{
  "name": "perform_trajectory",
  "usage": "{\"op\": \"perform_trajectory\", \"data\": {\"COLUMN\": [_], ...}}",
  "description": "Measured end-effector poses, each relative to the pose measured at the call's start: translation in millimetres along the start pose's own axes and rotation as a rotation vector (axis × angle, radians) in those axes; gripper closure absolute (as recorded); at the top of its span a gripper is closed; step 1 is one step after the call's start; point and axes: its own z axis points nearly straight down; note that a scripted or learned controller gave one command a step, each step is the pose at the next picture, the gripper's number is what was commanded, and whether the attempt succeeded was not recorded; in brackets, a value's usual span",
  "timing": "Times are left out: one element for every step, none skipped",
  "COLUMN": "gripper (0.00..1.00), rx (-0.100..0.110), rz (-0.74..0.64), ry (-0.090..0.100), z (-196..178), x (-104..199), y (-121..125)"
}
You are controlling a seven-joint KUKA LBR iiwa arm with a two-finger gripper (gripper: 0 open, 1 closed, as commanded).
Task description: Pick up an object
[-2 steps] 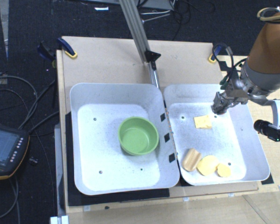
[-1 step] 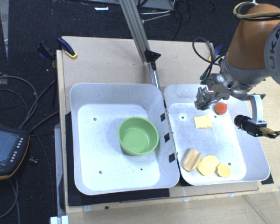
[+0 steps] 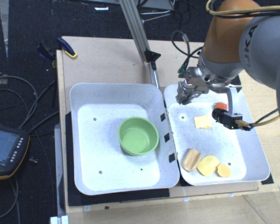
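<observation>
A pale wooden worktop (image 3: 107, 59) stood on dark carpeted floor (image 3: 23, 36). Black cables (image 3: 18, 85) trailed there beside a handheld control pendant (image 3: 4, 150).

One fixed camera looks down at a slant on both bins (image 3: 79, 97), arm (image 3: 252, 31) entering from right

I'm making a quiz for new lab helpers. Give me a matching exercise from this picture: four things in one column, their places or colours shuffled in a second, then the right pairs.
Things:
1. bowl
2. pale yellow block
3. end effector
4. round yellow piece

Places or colours:
A. over the far end of the right bin
B. green, in the left bin
C. near end of the right bin, between two other pieces
D. middle of the right bin, lying alone

Pairs: 1-B, 2-D, 3-A, 4-C
</observation>
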Motion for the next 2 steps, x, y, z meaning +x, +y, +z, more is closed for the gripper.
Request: {"op": "perform_trajectory", "data": {"gripper": [1.00,1.00], "rx": [0.001,-0.001], "rz": [0.001,0.002], "ry": [-0.001,-0.001], "z": [20,27], "x": [43,85], "y": [11,29]}}
